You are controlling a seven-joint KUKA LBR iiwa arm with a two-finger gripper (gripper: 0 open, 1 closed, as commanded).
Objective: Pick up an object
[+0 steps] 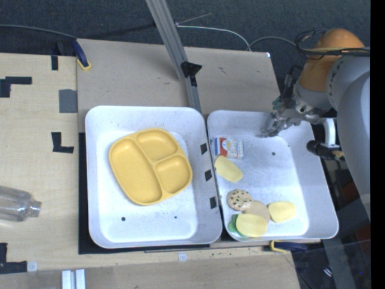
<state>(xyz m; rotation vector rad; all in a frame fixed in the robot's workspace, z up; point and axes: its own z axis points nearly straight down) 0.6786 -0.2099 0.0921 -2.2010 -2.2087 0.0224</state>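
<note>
The right bin (301, 161) holds a small white carton with red and blue print (228, 147), a pale yellow piece (228, 170) below it, a speckled cookie (239, 198), a tan round piece (258, 209), a yellow-green piece (251, 224) over something green, and a yellow piece (281, 211). My gripper (272, 127) hangs over the bin's far right corner, well away from these items. Nothing shows between its fingers.
The left bin (102, 221) carries a yellow divided plate (150, 165). A metal pole (171, 38) slants down to the bins' far edge. A clear bottle (15, 205) lies on the bench at the left. The arm's grey body (355, 113) fills the right side.
</note>
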